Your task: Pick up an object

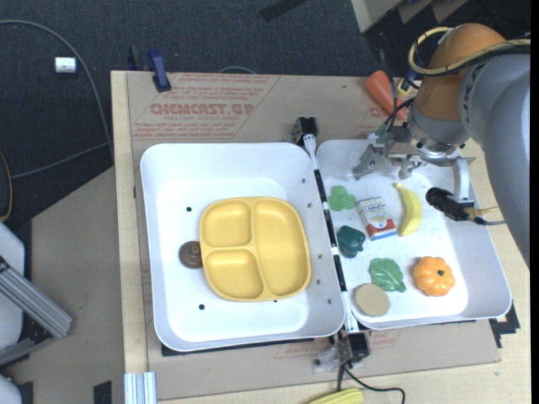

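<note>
One tool (396, 160), prongs apart and holding nothing, hangs at the right bin's (484, 263) far end. Nearest item: banana (410, 210), just below it toward the camera, long axis running near-to-far.

My arm (505, 116): smooth grey casing, rounded, with an orange band (450, 74) above the wrist. Yellow and black cables (421, 53) loop beside the band. My end effector (389, 160): bare grey metal, thin dark wiring alongside.

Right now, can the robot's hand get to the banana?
Probably yes. The hand hangs over the right bin's far end, and the banana lies close by, uncovered, with a small box beside it.
</note>
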Robot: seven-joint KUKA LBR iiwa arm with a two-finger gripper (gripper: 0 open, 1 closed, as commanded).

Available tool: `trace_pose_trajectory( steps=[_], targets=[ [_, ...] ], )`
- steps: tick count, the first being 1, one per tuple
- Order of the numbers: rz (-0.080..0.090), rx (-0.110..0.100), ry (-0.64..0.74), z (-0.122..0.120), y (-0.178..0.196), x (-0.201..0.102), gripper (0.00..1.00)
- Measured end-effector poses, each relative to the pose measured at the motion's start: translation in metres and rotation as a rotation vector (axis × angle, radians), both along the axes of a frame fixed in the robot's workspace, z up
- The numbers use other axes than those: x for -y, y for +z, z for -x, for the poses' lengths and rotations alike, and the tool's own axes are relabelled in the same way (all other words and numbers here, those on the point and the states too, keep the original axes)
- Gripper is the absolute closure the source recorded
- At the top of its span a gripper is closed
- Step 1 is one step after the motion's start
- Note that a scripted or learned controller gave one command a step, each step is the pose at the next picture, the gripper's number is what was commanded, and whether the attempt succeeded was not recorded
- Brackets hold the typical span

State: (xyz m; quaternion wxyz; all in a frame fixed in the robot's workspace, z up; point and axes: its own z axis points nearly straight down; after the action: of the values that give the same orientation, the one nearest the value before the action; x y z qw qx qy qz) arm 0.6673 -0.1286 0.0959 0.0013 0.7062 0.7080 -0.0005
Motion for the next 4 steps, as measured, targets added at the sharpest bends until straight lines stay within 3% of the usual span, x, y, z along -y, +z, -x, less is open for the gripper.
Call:
trace_pose_trajectory(
  steps=[1, 2, 3, 4],
  targets=[
    [0.001, 0.003, -0.003, 0.0, 0.042, 0.052, 0.0],
    [-0.002, -0.003, -0.003, 0.031, -0.01, 0.059, 0.0],
    [-0.001, 0.001, -0.002, 0.03, 0.001, 0.059, 1.0],
    [-0.004, -0.001, -0.001, 0.015, -0.011, -0.002, 1.0]
  ],
)
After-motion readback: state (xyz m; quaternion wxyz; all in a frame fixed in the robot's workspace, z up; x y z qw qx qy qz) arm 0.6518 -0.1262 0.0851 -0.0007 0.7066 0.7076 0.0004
